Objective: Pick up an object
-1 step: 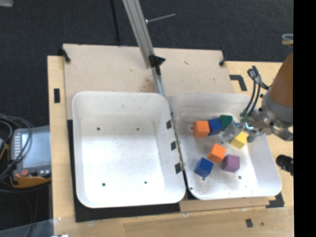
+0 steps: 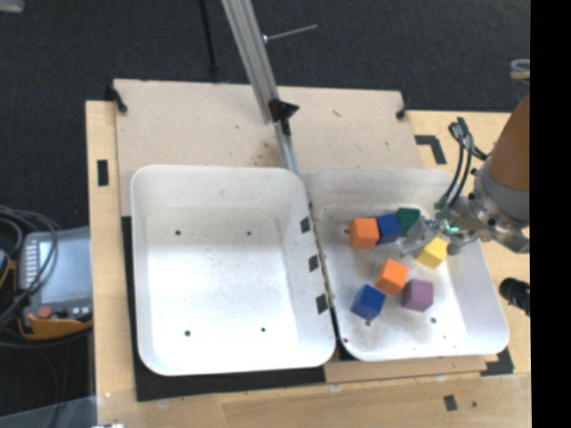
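— Over the right bin (image 2: 482, 328), low among the blocks, sits the gripper (image 2: 425, 239); which block is it after?

— Most likely the yellow block (image 2: 433, 253), which lies just beside the tip near the bin's right wall. The green block (image 2: 409, 218) is close on the other side, so either could be the target. Whether the fingers are spread or closed, I cannot tell; the tip is too small and blurred.

— How should the pick go?

— I would centre on one block alone, come straight down, and close across two flat, opposite faces. The green block touches the blue block (image 2: 388, 227), which touches the orange block (image 2: 363, 232), so a sloppy approach could shove the row.

— Does the yellow one have a long axis?

— Hardly; it looks like a cube, turned a little askew to the bin wall. The fingers should be aligned with its faces, not its corners.
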Controlling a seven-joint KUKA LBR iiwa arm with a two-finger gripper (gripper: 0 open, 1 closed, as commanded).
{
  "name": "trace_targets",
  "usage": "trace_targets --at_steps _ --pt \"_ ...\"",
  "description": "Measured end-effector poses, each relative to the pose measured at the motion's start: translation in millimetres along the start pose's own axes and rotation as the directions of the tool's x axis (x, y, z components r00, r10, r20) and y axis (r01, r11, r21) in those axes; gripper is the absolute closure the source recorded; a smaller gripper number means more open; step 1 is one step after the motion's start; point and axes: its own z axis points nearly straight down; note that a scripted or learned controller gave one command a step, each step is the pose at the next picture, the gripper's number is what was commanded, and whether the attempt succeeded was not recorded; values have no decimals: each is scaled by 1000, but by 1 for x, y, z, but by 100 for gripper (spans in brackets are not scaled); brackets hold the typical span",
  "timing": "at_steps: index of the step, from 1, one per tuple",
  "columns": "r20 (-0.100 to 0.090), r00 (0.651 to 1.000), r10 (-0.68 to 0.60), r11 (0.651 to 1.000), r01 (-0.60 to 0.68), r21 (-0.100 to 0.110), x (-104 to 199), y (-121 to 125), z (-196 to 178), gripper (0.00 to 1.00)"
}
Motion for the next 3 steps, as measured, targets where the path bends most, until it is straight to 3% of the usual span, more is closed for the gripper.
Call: trace_targets --at_steps 2,3 --pt "1 1000 2 1000 -2 6 6 3 104 0" --pt "6 1000 1 1000 -1 -10 3 7 152 0"
